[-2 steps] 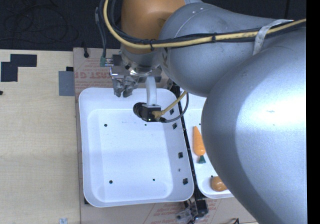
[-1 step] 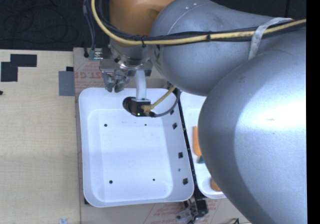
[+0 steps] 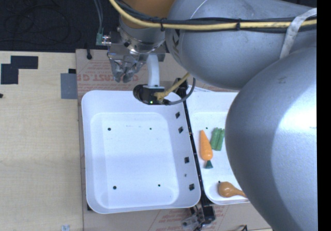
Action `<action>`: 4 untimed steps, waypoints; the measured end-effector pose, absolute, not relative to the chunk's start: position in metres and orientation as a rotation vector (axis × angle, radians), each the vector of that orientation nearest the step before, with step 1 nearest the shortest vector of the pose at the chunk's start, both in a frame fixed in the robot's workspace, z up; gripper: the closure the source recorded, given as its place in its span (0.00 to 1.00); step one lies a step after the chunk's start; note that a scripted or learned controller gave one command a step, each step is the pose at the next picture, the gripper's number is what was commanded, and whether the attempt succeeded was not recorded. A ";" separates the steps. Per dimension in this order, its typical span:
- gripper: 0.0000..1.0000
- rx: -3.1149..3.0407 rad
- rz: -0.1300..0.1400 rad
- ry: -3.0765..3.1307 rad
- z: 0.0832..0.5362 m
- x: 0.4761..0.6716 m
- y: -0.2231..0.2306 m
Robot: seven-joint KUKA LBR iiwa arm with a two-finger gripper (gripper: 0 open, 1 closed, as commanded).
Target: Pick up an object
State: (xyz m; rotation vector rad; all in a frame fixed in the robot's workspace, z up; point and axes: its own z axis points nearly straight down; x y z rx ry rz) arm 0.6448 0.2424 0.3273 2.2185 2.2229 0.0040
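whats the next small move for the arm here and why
Probably swing the gripper across toward the right bin before descending. It sits past the far rim of the left bin, with nothing seen between its fingers, while the visible objects, a carrot, a green piece and a yellow-orange piece, lie in the right bin.

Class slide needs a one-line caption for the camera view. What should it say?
Grey arm reaches over two white bins; gripper hangs above the left bin's far edge; carrot lies in the right bin.
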 end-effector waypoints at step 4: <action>1.00 2.220 -0.008 2.225 0.272 0.643 0.244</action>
